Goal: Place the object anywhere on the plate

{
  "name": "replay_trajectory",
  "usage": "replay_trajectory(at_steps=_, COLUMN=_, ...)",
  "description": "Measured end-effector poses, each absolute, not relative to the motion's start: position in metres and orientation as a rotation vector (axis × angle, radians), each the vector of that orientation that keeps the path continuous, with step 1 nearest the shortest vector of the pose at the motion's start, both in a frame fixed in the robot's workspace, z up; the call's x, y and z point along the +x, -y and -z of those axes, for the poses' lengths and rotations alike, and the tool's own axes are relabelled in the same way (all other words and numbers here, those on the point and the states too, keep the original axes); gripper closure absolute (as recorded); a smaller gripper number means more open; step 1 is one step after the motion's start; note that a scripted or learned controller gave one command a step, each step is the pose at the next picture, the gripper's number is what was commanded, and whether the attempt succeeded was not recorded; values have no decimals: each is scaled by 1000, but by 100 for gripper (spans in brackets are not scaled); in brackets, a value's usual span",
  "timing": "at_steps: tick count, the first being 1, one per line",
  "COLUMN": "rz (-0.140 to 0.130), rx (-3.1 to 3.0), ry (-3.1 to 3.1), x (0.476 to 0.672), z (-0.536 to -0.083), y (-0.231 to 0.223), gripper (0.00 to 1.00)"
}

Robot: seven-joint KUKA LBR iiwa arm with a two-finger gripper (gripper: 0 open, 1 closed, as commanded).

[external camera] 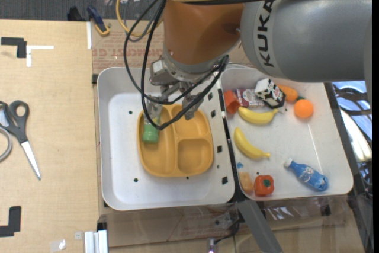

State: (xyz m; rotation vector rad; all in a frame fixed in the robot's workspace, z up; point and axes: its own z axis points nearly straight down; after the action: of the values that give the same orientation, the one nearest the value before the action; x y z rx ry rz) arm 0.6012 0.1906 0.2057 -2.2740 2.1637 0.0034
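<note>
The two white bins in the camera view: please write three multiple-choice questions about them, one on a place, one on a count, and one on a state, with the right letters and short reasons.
1. Where does the yellow plate lie?
A. In the left bin
B. In the right bin
C. On the wooden board

2. How many bananas lie in the right bin?
A. One
B. Two
C. Four

3. How does the blue bottle sit?
A. Standing upright
B. Lying on its side
C. Hanging from the gripper

Answers:
1. A, the plate rests on the floor of the left bin, below the gripper, with a green object at the plate's left edge.
2. B, one banana lies near the top and the second banana lies below it.
3. B, the bottle lies flat on the bin floor, its white cap pointing to the upper left.
</note>
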Motion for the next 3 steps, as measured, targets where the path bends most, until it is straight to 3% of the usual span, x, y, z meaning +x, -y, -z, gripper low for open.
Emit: replay_trajectory(at_steps=3, rz=-3, rx=-2274, ry=-2164, x=601, z=-206, y=-191, gripper=0)
